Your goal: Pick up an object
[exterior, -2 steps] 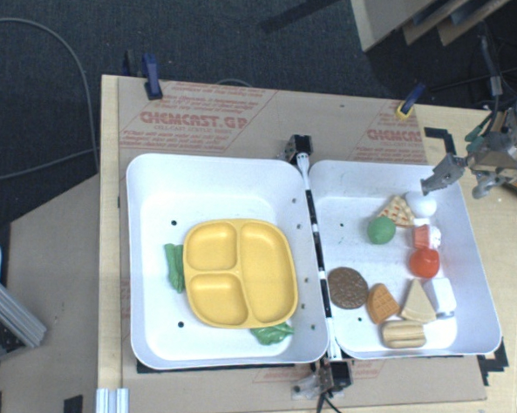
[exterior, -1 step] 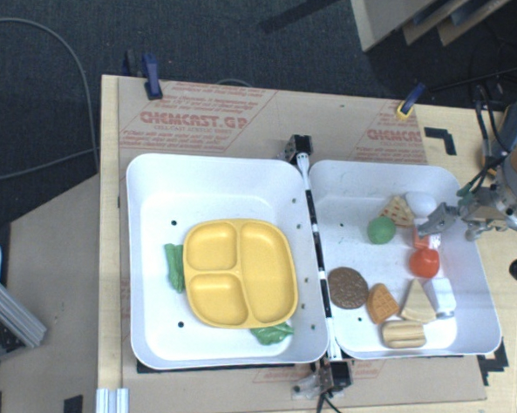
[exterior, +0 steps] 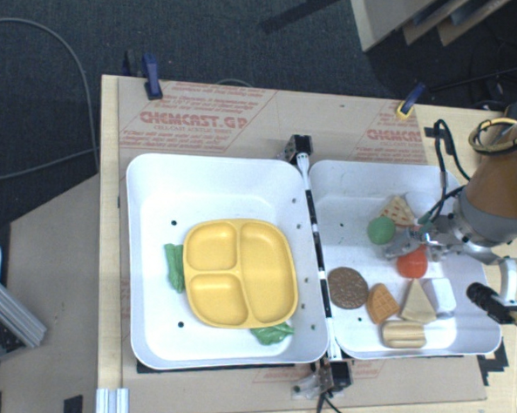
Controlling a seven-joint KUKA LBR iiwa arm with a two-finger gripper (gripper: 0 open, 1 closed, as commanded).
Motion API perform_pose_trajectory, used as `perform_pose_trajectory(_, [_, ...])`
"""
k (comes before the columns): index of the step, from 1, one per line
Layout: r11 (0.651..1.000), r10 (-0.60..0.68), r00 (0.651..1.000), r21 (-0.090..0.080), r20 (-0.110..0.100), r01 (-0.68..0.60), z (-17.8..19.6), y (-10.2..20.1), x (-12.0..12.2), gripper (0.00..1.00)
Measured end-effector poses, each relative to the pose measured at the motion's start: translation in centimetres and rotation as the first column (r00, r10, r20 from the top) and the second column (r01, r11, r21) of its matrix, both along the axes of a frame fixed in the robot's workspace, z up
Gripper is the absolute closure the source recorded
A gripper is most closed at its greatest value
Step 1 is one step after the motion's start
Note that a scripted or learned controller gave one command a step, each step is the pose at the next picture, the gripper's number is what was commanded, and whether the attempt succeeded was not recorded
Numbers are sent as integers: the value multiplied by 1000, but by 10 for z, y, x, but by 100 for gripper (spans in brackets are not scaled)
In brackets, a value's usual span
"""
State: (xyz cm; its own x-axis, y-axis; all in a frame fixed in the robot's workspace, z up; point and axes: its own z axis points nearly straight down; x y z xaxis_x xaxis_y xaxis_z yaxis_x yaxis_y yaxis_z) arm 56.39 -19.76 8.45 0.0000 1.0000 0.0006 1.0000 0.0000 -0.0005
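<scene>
The right bin (exterior: 356,185) holds several toy foods. A green ball (exterior: 380,230) lies beside a tan cracker (exterior: 400,209). A red tomato-like piece (exterior: 412,266) sits mid-bin, and my gripper (exterior: 411,246) is low over its upper edge, between it and the green ball. Whether it touches the red piece is unclear. Nearer the front lie a brown round cookie (exterior: 348,287), an orange bread piece (exterior: 381,302), a pale wedge (exterior: 419,304), a white block (exterior: 442,294) and a tan loaf (exterior: 403,334).
The left bin (exterior: 154,195) bears a yellow divided plate (exterior: 240,272), with green leafy pieces at its left edge (exterior: 175,266) and front edge (exterior: 273,334). The arm's orange band (exterior: 497,183) and cables (exterior: 445,152) hang over the right bin's far right side.
</scene>
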Motion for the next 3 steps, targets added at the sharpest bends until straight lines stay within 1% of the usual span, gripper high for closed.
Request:
perform_pose_trajectory(1, [1000, -1, 1000, -1, 2, 1, 10, 0, 0, 100])
perform_pose_trajectory(2, [1000, 1, 1000, 0, 1, -1, 0, 49, 62, 100])
perform_pose_trajectory(3, [1000, 2, 1000, 0, 3, -2, 101, 110, 44, 100])
